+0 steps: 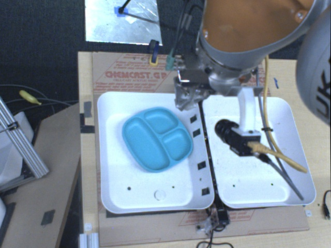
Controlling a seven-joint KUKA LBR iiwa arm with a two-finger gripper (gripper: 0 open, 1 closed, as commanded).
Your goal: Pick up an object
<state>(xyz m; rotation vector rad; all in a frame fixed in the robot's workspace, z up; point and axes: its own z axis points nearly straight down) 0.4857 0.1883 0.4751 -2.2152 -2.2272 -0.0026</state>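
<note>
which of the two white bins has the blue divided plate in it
The left bin. The blue plate lies in it, while the right bin sits under the arm's hardware.

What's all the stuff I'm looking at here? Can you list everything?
Divided plate: one, light blue, three compartments, lying flat in the left bin.
Bins: two, white and shallow, side by side; left bin, right bin.
Cardboard sheet: one, tan with red lettering, under the bins.
Shiny panel: one, silvery, beyond the bench at the top left.
Metal frame: one, grey, at the left edge.
Robot arm: one, orange band, reaching in from the right.
Gripper: one, grey metal, over the bins' far edge, near the divide.
</note>
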